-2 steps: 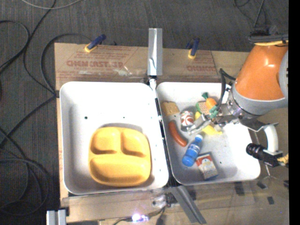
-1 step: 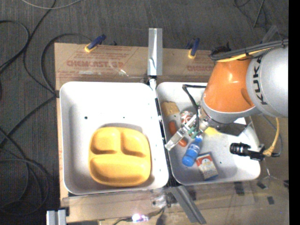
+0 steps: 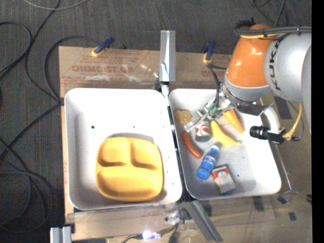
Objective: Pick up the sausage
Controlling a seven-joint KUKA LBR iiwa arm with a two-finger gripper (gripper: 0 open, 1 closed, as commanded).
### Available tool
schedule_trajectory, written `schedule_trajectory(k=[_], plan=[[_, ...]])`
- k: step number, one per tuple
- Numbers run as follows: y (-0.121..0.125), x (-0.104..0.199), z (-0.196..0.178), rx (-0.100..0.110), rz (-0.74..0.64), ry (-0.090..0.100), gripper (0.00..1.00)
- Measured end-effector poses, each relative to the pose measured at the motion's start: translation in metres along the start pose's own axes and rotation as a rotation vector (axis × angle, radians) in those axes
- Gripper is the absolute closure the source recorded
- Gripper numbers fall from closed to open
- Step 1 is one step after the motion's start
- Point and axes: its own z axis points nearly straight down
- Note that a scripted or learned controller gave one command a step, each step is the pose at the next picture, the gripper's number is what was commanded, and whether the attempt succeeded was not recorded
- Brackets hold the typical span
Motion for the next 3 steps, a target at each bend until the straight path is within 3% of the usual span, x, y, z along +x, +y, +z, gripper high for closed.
schedule_trajectory(k=[1,2,3], plan=[[-0.027,-0.024,0.090,-0.002,-0.001,0.001,0.00],[-0.022,-0.028,0.070,-0.019,0.000,-0.011,1.00],[0.033,0.049,-0.035,0.002,0.206,-0.001,1.00]])
